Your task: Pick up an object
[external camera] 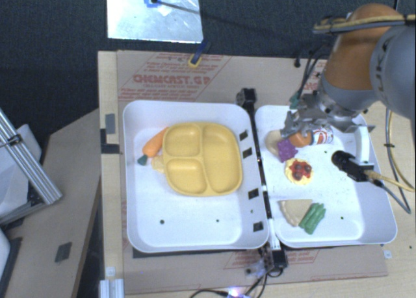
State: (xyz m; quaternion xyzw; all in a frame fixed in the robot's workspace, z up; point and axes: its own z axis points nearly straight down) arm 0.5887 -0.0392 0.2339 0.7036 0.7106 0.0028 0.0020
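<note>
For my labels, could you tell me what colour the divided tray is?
Pale yellow divided tray, seen in the camera view.

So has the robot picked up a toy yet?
Not yet, by the look of it. The gripper is down in the right bin, right over the orange toy and the purple toy, but nothing looks lifted. Grabbing one and raising it is what's left.

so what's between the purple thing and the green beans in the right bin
In the camera view, a small round pizza toy lies between the purple toy and the green beans.
</note>
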